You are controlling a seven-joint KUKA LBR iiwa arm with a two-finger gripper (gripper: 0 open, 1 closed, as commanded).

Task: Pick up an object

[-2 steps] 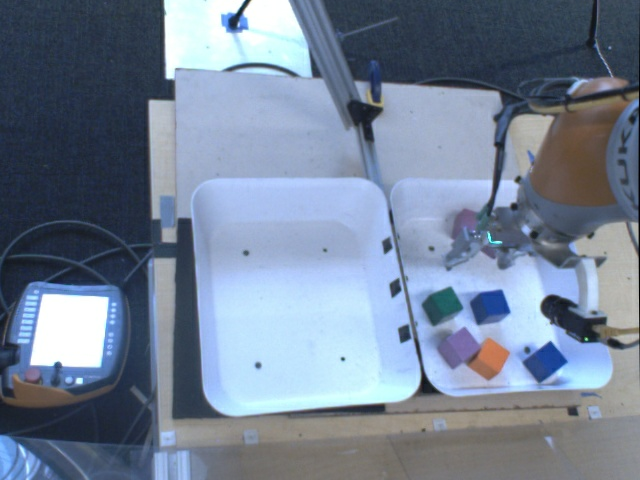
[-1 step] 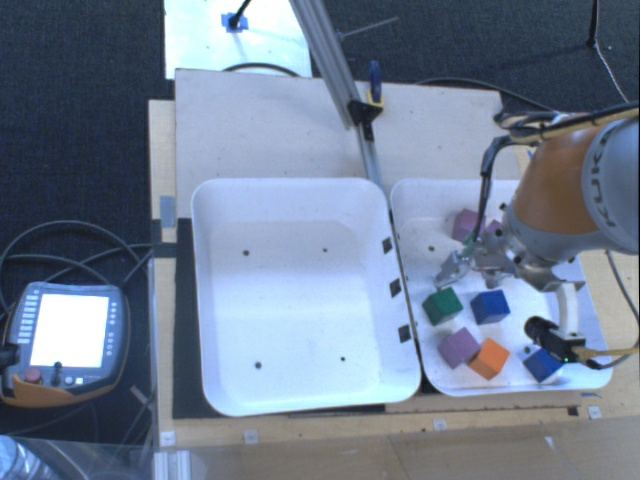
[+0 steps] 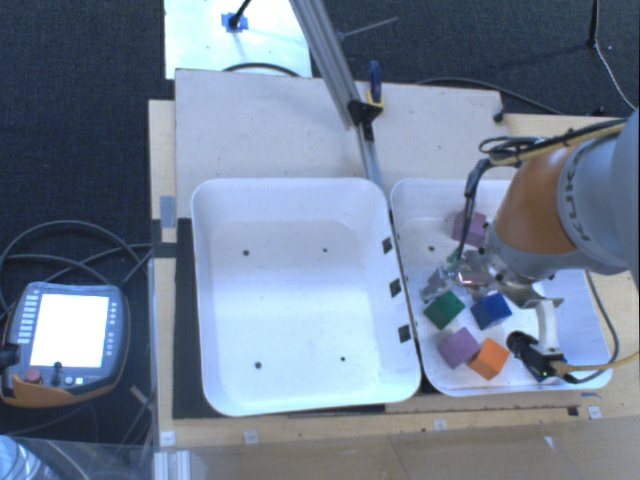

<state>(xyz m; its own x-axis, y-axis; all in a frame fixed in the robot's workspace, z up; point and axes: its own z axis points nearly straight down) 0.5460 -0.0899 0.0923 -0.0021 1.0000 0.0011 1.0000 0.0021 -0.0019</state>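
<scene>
My gripper (image 3: 441, 282) hangs low in the right bin (image 3: 420, 208), near its left wall. Just below it lies a green block (image 3: 444, 311), very close to the tip or touching it. A blue block (image 3: 491, 310) sits to the right of the green one. Nearer the front rim are a purple block (image 3: 459, 347) and an orange block (image 3: 489, 358). Another purple block (image 3: 468, 227) lies further back, partly hidden by the arm. Nothing is seen held in the gripper.
The left bin (image 3: 215, 268) stands beside the right one, with their rims meeting in the middle. A slanted metal pole (image 3: 330, 58) rises behind the bins. A teach pendant (image 3: 65, 343) lies off the bench at the far left.
</scene>
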